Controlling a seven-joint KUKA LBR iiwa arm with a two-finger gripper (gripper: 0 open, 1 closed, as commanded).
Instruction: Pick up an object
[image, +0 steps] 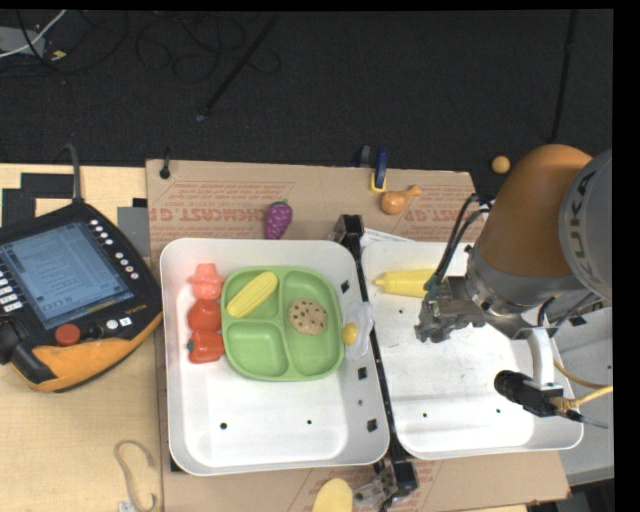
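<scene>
Hand (432, 328) positioned low in right bin (470, 420), just beside yellow corn (404, 283); grip state cannot be determined.

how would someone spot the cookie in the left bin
Find the left white bin, then the green divided plate in it. The round tan chocolate-chip cookie lies in the plate's upper right compartment, speckled brown, unlike the yellow corn cob beside it.

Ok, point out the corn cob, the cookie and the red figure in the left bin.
corn cob (250, 292), camera view, middle of the yellow cob.
cookie (308, 317), camera view, centre of its speckled top.
red figure (205, 318), camera view, its red body below the pink head.
</scene>
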